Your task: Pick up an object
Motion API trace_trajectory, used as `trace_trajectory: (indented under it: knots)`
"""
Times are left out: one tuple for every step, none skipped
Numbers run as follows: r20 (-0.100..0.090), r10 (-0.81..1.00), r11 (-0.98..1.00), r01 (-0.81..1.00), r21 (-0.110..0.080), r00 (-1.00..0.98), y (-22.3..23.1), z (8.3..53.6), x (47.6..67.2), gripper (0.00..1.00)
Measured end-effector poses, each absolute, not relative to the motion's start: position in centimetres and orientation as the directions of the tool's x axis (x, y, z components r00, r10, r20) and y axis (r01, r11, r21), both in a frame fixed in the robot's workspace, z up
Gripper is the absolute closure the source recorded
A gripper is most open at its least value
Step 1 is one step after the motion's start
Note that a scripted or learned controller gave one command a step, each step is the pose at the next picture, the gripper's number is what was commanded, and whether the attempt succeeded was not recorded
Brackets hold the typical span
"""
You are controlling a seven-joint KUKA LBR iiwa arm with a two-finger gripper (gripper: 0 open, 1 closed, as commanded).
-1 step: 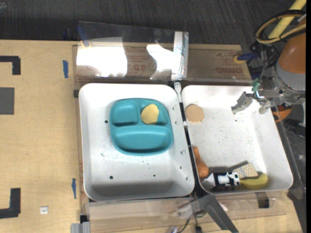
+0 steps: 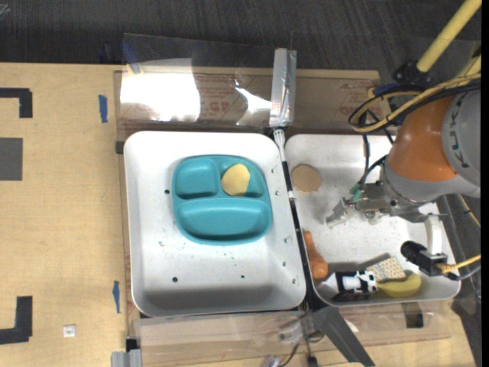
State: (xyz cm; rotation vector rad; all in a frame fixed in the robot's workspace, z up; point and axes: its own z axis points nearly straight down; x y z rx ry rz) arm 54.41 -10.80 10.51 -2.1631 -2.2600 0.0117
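Two white bins sit side by side on the bench: the left bin (image 2: 145, 266) holds a teal divided plate (image 2: 221, 199) with a yellow ball (image 2: 236, 180) in its upper right compartment. Over the right bin (image 2: 336, 153), the gripper (image 2: 341, 211) hangs with fingers parted, holding nothing. A banana (image 2: 403, 285) lies at the near wall.

The arm (image 2: 439, 147) is cut off by the right edge and covers part of the right bin (image 2: 336, 153). The hand (image 2: 345, 209) is too small and blurred to read its fingers. The items along that bin's near wall crowd together; the black-and-white one (image 2: 355, 282) cannot be identified.
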Motion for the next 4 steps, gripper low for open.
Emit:
trace_trajectory:
  knots:
    - [-0.002,0.931,0.364,0.931,0.004,-0.364,-9.9,8.8,56.3,0.0]
    - [-0.002,0.99,0.14,0.99,0.004,-0.14,-12.6,8.6,65.5,0.0]
    - [-0.005,0.936,0.352,0.936,0.006,-0.352,-12.7,11.9,65.1,0.0]
    - [-0.004,0.904,0.428,0.904,-0.005,-0.428,-10.5,9.5,66.7,0.0]
